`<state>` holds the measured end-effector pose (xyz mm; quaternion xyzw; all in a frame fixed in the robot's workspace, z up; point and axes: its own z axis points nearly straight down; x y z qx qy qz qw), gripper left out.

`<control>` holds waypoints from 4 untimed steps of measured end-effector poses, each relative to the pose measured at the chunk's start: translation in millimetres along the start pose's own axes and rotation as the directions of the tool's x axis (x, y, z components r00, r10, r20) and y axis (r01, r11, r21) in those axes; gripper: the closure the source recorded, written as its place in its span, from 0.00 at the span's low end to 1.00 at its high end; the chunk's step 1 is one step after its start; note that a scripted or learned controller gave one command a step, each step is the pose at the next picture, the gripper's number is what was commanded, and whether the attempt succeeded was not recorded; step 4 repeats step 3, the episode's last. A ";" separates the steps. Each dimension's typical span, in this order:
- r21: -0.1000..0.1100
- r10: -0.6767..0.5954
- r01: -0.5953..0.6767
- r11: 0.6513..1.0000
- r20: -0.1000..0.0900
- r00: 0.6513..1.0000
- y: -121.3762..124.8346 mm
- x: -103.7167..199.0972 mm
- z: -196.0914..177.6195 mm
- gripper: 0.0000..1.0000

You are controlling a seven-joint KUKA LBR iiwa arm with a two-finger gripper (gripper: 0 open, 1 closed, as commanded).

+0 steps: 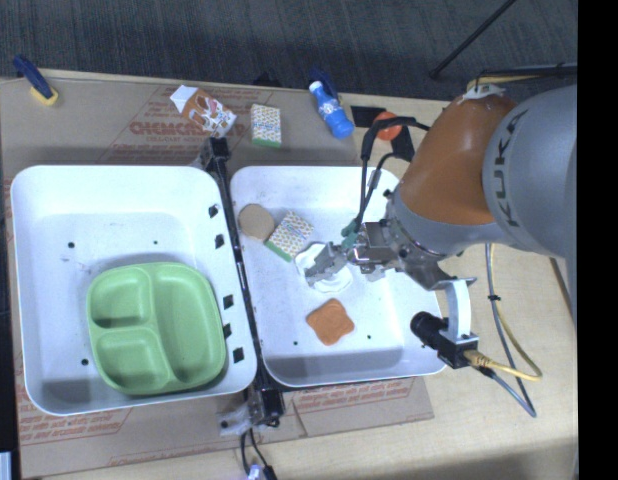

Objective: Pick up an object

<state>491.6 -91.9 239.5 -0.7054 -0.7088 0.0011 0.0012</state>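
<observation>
My gripper [326,265] reaches from the right into the middle of the right bin [289,370], low over a pale, shiny object [317,277] that lies right at its fingertips. An orange toast-like piece [331,321] rests just below the gripper on the bin floor. Up and to the left lie a green-and-white patterned packet [290,235] and a tan round cookie-like piece [255,220]. The arm's grey and orange body covers the bin's right part.
The left bin [49,198] holds a green divided plate [156,325]. Behind the bins on the cardboard lie a blue bottle [331,109], a small patterned box [265,125], a snack wrapper [203,111] and a blue-yellow clamp [35,79].
</observation>
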 end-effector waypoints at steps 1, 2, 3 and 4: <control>0.000 0.000 0.000 1.000 0.000 1.000 0.0 0.0 0.0 0.00; 0.000 0.000 0.000 1.000 0.000 1.000 0.0 0.0 0.0 0.00; -0.003 -0.003 0.003 1.000 -0.001 1.000 -2.9 98.0 -45.8 0.00; -0.003 -0.003 0.003 1.000 -0.001 1.000 -2.9 98.0 -45.8 0.00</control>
